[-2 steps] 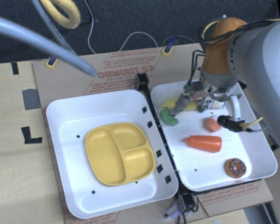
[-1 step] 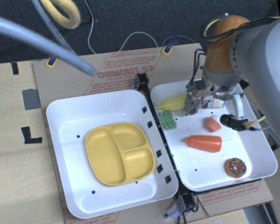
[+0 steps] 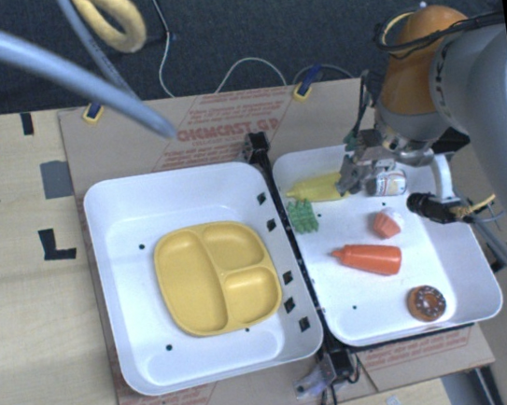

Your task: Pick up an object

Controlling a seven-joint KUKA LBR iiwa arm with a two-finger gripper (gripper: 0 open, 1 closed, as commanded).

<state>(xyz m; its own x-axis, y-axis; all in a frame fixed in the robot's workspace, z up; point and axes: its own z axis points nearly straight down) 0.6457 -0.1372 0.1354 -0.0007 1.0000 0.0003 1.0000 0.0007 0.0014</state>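
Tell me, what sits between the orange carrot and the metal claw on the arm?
In the camera view, a small reddish-orange piece lies on the right bin's floor between the carrot and the end effector; otherwise that stretch is bare white.

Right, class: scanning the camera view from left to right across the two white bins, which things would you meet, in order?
Yellow divided plastic plate → small green ridged block → long orange carrot-shaped toy → round brown sprinkled doughnut toy. The yellow piece by the gripper and the small orange-pink chunk overlap others, so they are left out.
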